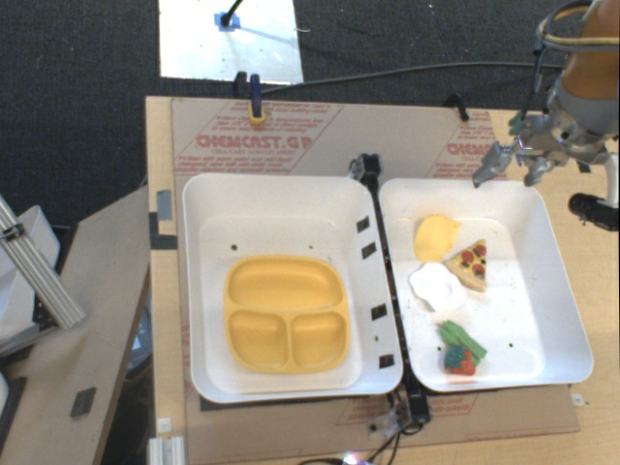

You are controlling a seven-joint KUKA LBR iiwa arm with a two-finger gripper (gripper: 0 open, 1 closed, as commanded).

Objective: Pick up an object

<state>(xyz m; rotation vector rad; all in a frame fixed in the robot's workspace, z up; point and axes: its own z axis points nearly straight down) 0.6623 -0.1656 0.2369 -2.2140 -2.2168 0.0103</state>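
Observation:
The right bin (pixel 557 260) holds several toy foods. A yellow round piece (pixel 436 237) lies near its back left, with a pizza slice (pixel 472 265) just right of it. A flat white piece (pixel 439 287) lies below them, and a green and red vegetable piece (pixel 461 347) sits near the front. My gripper (pixel 511 170) hangs over the bin's back rim, up and right of the yellow piece. It is open, with nothing between its fingers (pixel 489 168).
The left bin (pixel 208 260) holds a yellow divided plate (pixel 287 313). A black clip strip (pixel 378 260) runs along the seam between the bins. A cable (pixel 407 69) crosses the cardboard behind them. The arm's orange band (pixel 591 76) is at the upper right.

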